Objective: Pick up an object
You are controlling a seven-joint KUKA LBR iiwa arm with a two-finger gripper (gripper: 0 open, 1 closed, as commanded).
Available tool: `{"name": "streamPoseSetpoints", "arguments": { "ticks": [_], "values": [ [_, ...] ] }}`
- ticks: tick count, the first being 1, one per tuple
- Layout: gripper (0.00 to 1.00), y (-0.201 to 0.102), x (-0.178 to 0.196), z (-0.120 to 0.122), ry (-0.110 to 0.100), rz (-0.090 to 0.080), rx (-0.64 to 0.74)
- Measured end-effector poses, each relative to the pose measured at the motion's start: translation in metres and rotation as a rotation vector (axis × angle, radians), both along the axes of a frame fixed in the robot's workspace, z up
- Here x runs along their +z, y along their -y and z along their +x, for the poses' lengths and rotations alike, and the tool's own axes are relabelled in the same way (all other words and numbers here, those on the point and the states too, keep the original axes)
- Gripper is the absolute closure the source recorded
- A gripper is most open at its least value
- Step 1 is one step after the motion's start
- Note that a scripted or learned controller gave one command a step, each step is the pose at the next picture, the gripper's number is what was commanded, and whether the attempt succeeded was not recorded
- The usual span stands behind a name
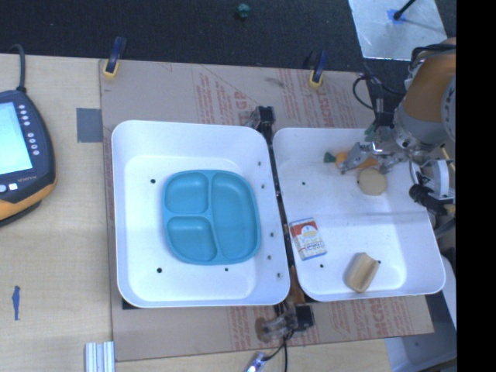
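Two shallow white bins are seen side by side on the bench: the left bin [124, 208] carries a blue divided plate [211, 216], and the right bin [422, 285] carries the loose things from which one is to be picked. The arm [428, 87] is reached in from the right and is lowered over the far part of the right bin, with the gripper [370, 155] set just above a round tan piece [373, 182], which lies near the bin's far right. A small orange and green item [335, 158] is seen just beside the gripper on its left; what it is cannot be made out. Whether the pincer is spread or closed cannot be told, and nothing can be said to be held. Nearer the front of the same bin a tan block [361, 272] is lying, and a small red and white packet [308, 239] is resting against the wall next to the left bin, well apart from the gripper. The step in hand is judged to be the approach or descent onto an object at the far end of the bin; no lift is shown. For the next move, the gripper would need to be centred over one piece alone, lowered so that piece is straddled, then closed and raised. A miss is thought likely if the two close neighbours are both caught or nudged aside.
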State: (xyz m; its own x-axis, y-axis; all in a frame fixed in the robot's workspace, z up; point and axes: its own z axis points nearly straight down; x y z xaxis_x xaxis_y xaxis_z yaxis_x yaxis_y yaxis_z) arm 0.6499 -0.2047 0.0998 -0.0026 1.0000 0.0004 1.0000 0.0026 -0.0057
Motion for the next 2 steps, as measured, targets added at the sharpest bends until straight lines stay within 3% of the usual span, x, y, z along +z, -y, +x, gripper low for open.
{"name": "streamPoseSetpoints", "arguments": {
  "ticks": [1, 2],
  "values": [
    [0.00, 0.007, -0.008, 0.006, -0.002, 0.001, 0.002],
    [0.00, -0.039, 0.034, -0.024, 0.003, -0.001, 0.004]
  ]
}}
